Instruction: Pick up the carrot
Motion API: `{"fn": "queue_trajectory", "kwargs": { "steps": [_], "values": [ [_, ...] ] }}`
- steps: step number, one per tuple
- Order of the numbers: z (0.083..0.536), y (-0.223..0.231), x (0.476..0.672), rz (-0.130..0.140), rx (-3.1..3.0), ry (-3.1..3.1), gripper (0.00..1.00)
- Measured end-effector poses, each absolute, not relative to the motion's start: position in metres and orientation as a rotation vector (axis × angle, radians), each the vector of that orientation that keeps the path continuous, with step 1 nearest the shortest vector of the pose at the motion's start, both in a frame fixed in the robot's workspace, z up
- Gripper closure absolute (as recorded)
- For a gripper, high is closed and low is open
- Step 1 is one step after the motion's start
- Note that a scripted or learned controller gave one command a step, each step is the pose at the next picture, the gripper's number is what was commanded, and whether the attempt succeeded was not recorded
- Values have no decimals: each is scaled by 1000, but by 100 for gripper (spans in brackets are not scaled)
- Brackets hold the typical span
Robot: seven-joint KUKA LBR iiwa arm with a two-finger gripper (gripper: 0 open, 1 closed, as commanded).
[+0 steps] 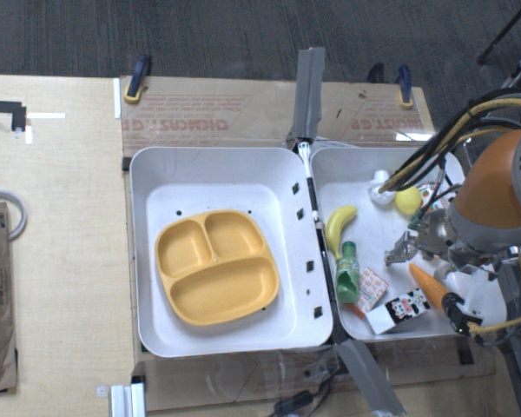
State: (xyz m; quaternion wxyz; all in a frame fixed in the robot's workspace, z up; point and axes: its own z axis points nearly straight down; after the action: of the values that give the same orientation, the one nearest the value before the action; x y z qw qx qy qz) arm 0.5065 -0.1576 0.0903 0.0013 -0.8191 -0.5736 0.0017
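The orange carrot (428, 283) lies in the right bin (358, 170), near its front right, pointing toward the bin's middle. My gripper (407, 247) hangs just above and slightly left of the carrot's tip, with the arm's orange band behind it at the right. Nothing shows as held in the gripper. The carrot's far end runs under the arm's cables and a black part.
The right bin also holds a banana (339, 225), a green bottle (348, 273), a yellow lemon (407, 201), a small packet (372, 287) and a black-and-white carton (401, 308). A yellow divided plate (217, 268) sits in the left bin (148, 233).
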Motion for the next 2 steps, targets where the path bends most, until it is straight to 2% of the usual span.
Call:
{"fn": "queue_trajectory", "kwargs": {
  "steps": [1,2],
  "values": [
    [90,-158,476,7,-2834,-1347,0],
    [91,-192,528,4,-2687,-1626,0]
  ]
}}
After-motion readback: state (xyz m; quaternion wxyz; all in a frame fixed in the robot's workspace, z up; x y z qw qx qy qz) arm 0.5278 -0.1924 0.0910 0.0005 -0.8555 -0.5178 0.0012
